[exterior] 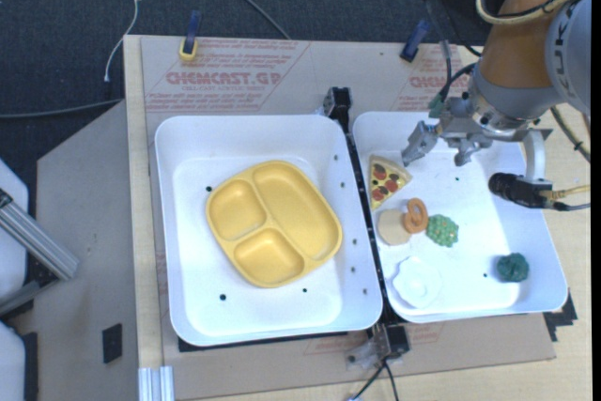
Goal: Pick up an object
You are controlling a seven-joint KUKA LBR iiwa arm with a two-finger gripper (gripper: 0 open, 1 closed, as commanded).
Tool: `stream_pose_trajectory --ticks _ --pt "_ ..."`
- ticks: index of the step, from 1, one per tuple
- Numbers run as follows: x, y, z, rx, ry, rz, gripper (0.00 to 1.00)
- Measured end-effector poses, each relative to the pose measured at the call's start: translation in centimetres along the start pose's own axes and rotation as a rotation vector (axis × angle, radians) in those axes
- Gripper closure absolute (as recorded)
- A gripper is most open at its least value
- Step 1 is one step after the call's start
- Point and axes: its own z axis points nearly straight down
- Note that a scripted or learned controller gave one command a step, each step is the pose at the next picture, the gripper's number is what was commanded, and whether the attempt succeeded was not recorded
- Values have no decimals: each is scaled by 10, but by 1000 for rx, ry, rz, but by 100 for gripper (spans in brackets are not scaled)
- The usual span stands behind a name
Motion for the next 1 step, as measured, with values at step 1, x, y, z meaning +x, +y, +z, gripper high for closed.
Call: stream_pose_trajectory --ticks 1 --pt "0 3 -8 -15 -1 -2 0"
